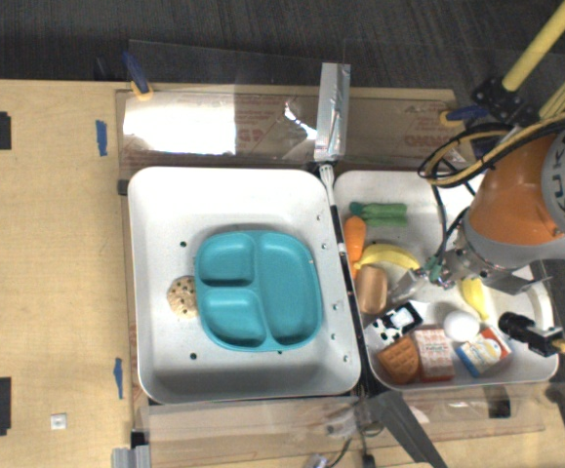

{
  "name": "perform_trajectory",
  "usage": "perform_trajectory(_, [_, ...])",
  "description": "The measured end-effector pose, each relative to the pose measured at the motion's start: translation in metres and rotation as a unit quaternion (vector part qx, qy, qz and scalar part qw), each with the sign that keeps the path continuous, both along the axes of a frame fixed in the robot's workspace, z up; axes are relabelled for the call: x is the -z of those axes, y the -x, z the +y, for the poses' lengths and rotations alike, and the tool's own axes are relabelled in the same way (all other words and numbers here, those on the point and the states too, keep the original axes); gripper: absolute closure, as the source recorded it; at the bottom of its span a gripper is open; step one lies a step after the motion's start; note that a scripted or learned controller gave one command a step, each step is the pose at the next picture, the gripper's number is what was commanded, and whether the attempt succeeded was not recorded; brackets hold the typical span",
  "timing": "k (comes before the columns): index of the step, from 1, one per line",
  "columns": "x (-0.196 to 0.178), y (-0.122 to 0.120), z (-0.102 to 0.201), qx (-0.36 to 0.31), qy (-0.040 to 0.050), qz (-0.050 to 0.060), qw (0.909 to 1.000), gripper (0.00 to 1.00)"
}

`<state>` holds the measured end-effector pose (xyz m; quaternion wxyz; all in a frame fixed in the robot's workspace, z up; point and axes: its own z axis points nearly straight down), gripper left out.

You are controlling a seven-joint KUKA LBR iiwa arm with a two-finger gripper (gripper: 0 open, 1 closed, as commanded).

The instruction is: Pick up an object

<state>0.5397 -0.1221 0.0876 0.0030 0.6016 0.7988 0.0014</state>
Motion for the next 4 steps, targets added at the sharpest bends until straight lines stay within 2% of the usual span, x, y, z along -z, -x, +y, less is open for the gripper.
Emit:
perform_trajectory(1, [0.001, -0.083, 0.019, 0.041, -0.0008, 0.000, 0.9992, 0.00])
perform_trajectory(2, [0.003, -0.117, 0.015, 0.077, -0.0009, 0.028, 0.9966, 0.00])
perform_trajectory(3, [-0.002, -0.114, 0.015, 0.077, 0.0005, 0.035, 0.9964, 1.00])
perform_trajectory(4, [-0.101, -0.129, 0.103, 0.104, -0.0025, -0.002, 0.9946, 1.00])
